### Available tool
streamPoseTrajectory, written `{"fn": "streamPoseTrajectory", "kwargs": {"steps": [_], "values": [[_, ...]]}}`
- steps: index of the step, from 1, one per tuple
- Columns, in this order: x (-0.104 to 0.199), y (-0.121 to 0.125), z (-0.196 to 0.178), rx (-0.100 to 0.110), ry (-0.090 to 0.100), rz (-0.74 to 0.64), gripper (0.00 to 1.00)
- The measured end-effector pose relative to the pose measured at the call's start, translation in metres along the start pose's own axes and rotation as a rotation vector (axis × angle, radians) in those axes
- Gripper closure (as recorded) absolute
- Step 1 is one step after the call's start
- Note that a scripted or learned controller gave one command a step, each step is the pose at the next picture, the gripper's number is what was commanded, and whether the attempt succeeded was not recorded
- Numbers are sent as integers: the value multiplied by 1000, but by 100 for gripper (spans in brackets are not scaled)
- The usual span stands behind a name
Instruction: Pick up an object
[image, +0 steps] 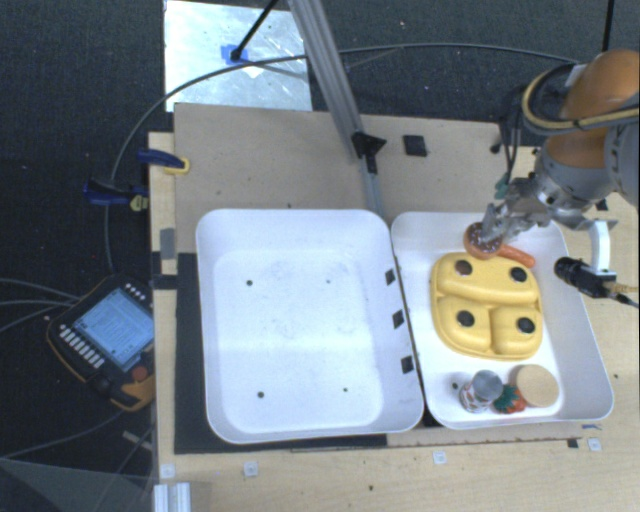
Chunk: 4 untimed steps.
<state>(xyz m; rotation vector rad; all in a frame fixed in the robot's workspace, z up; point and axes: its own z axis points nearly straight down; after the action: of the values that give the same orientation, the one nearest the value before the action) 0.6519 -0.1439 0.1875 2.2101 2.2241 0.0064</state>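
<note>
The arm (590, 110) reaches in from the right, its gripper (492, 232) lowered over a small brown object (483, 243) at the far end of the right bin (580, 340); whether it is clenched or released, I cannot tell.

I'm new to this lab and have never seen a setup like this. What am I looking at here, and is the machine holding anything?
One camera looks down at a slant on a bench with two shallow white bins. The left bin sits beside the right bin. The grey robot arm with an orange band reaches in from the right; its gripper is low over a small round brownish object at the right bin's far end. Whether it grips it, I cannot tell. That bin also holds a yellow moulded plastic tray, a tan disc and a small metal-capped item.
</note>
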Motion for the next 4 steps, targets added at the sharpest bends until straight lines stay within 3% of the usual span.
{"fn": "streamPoseTrajectory", "kwargs": {"steps": [2,3,4], "values": [[-4,6,-100,-1,0,0,100],[43,-4,-84,7,3,-3,100],[90,-30,-80,8,3,-3,100]]}}
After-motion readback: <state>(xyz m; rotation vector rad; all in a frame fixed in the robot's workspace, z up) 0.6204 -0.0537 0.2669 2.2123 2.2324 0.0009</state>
